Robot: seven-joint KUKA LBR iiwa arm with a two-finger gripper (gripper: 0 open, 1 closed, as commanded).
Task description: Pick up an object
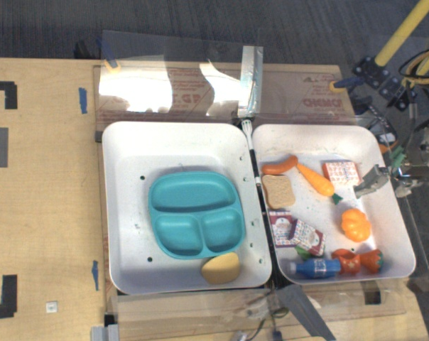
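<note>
The right bin (pixel 392 212) holds several toy foods. An orange-red sausage (pixel 280 166) lies at its far left, with a carrot (pixel 315 180) and a slice of bread (pixel 278 190) beside it. A red and white box (pixel 340 172) sits toward the back. An orange fruit (pixel 355 224) rests in the middle right. Along the near wall lie a printed packet (pixel 297 234), a blue bottle (pixel 317 267) and red vegetables (pixel 358 261). My gripper (pixel 375 179) comes in low over the bin's right rim, just right of the box and above the orange fruit, with nothing seen in it.
The left bin (pixel 122 190) bears a teal divided plate (pixel 195 213) and a yellow lump (pixel 221 267) at its near edge. A clear plastic panel (pixel 200 84) stands behind the bins. Cables and a yellow bar (pixel 410 20) crowd the far right.
</note>
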